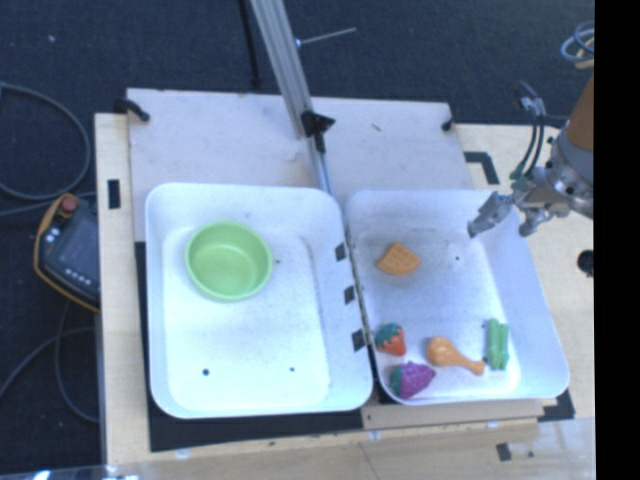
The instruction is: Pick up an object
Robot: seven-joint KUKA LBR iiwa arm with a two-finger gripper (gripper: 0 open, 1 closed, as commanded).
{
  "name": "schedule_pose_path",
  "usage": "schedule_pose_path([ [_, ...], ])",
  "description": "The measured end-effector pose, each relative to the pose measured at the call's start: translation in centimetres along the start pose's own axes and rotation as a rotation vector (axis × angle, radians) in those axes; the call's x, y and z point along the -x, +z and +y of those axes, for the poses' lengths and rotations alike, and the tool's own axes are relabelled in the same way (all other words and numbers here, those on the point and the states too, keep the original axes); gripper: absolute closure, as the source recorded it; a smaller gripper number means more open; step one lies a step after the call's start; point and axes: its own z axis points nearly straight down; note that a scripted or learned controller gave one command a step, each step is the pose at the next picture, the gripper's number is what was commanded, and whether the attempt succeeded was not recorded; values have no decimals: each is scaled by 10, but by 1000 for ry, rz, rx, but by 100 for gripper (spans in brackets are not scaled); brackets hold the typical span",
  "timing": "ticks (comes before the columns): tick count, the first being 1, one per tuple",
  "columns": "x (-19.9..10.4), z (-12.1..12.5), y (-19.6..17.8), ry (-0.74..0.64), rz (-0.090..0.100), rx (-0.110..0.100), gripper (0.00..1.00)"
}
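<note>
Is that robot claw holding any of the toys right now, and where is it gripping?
No. The gripper is open above the right bin's upper right rim, with nothing between its fingers.

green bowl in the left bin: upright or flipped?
Upright. The green bowl shows its open mouth and inner floor to the camera, rim up, sitting in the left bin.

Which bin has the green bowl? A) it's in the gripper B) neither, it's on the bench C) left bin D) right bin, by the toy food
C: the green bowl sits in the left bin, apart from the toy food, which lies in the right bin; the gripper is over the right bin's far right corner.
</note>
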Motion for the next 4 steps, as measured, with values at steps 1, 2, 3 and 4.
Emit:
schedule_pose_path([
  [1,0,0,0,-1,-1,0,0],
  [2,-6,2,60,-2,0,-6,0],
  [3,-1,2,123,4,0,-6,0],
  [4,1,2,136,5,-2,-2,0],
])
